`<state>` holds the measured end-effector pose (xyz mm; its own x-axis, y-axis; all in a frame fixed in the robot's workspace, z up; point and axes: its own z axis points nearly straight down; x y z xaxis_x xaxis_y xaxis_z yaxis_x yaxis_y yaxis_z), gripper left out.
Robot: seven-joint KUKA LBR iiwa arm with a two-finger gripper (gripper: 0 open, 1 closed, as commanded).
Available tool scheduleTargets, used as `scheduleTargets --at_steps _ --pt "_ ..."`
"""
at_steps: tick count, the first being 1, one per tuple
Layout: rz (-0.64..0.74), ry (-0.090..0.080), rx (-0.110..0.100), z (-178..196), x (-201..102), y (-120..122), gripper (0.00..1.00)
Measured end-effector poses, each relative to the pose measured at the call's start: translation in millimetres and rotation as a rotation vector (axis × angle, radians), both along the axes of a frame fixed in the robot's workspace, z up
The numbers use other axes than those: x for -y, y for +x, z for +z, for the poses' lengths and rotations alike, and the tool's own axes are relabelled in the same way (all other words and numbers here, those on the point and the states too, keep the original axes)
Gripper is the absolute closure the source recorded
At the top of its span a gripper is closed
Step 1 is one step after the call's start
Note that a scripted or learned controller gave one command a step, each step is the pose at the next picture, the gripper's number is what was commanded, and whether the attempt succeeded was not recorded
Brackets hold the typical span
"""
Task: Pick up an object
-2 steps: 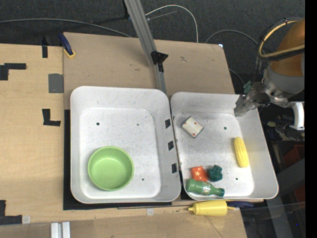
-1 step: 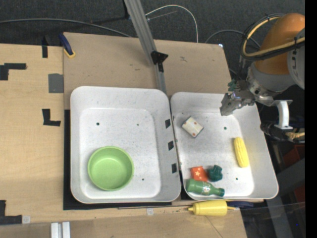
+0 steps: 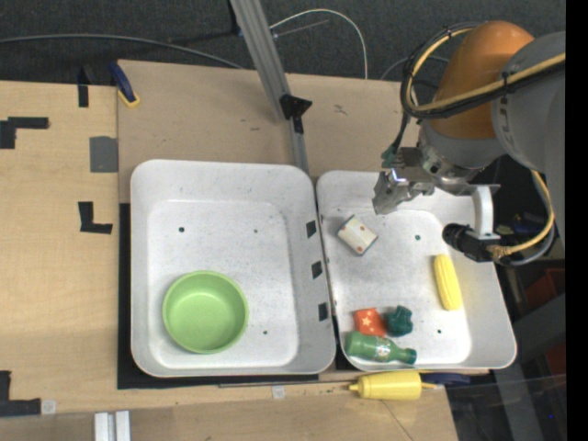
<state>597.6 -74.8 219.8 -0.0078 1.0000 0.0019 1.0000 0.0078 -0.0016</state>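
Observation:
In the right bin point(image 3: 478, 338) lie a small white block point(image 3: 357, 236), a yellow corn cob point(image 3: 447, 281), an orange piece point(image 3: 368, 321), a dark teal piece point(image 3: 399, 320) and a green bottle point(image 3: 378, 347). My gripper point(image 3: 390, 194) hangs over the far part of that bin, just up and right of the white block, with nothing visible between its fingers. The grey arm with its orange band point(image 3: 487, 72) comes in from the upper right.
The left bin point(image 3: 230, 186) holds a green bowl point(image 3: 206, 311). A yellow bottle point(image 3: 390, 386) lies on the bench in front of the right bin. A grey pole point(image 3: 266, 53) slants above the bins' far edge, with cables behind.

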Motion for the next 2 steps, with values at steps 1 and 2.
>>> scheduleTargets --at_steps 1,2 --pt "0.000 0.001 0.000 10.4 -56.8 -10.1 1.00" --pt "-0.002 -0.001 -0.002 0.7 -108.9 -22.3 1.00"
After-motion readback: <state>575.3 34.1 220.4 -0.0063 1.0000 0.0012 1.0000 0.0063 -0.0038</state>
